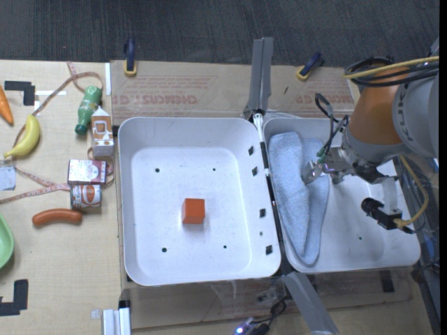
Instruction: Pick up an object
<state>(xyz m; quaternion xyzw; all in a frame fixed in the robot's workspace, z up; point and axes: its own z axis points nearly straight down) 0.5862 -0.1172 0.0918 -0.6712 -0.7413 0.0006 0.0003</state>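
Below, the counter [63, 271] carries two white bins side by side. The left bin [140, 257] holds one orange cube [193, 211] near its middle, resting flat and well apart from every wall. The right bin [363, 257] holds a pale blue cloth [297, 201], laid lengthwise along its left wall. The arm [380, 117], grey with an orange band, reaches in from the right above the right bin. Its claw [318, 169] sits just over the cloth's right edge; whether it is spread or pinching cannot be told. Left of the bins lie small items: a banana [24, 138], a green bottle [87, 108], a sausage [57, 218], and a can [86, 196].
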